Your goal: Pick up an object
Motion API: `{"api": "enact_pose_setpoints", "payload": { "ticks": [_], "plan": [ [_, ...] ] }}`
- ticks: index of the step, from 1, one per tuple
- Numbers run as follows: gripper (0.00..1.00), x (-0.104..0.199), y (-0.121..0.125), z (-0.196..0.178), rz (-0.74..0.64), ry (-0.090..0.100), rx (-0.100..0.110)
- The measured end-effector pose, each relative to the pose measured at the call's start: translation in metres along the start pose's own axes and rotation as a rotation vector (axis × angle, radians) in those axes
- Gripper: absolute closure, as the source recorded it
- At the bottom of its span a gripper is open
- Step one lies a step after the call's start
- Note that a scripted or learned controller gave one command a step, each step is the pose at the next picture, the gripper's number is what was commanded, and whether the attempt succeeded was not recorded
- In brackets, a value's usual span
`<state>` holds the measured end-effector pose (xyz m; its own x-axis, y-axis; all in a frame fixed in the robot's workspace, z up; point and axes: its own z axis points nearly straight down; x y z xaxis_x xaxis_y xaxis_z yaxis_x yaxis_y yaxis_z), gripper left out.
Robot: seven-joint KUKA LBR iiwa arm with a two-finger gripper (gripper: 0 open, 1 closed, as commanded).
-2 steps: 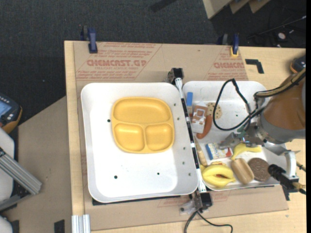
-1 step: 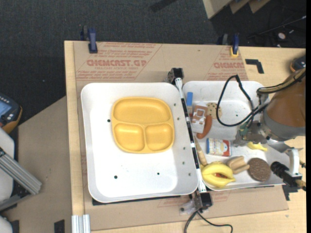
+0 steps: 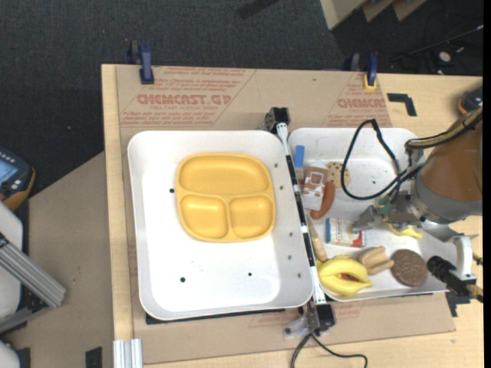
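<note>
The gripper sits low over the right bin, reaching in from the right below the arm's grey wrist and orange band. How its fingers stand cannot be told from this view; nothing shows plainly between them. A black cable loops from the wrist across the far part of that bin.

Just left of the gripper lies a small flat packet with blue and red print, resting on the bin floor. Nearer the camera, a short tan piece shaped like a bread roll lies beside a round brown disc, the two close together or touching. Left of them, at the near left corner of the bin, is a yellow banana-like toy with a red patch in its middle.

Farther in, toward the left wall of the right bin, a reddish sausage-shaped piece lies near a small orange-and-white card, and a small blue item lies at the far left corner.

The left bin holds a yellow divided plate with three compartments, lying flat in its far half, well apart from the gripper.

Both bins rest on a bench covered with brown printed board, held by blue clamps at the far edge.
</note>
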<state>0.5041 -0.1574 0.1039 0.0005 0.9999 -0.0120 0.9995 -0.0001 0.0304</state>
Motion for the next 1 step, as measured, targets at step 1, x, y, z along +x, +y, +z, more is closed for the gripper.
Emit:
{"api": "enact_pose_setpoints", "payload": {
  "ticks": [1],
  "plan": [
    [0.00, -0.0617, 0.0588, 0.0219, -0.002, 0.019, 0.031]
  ]
}}
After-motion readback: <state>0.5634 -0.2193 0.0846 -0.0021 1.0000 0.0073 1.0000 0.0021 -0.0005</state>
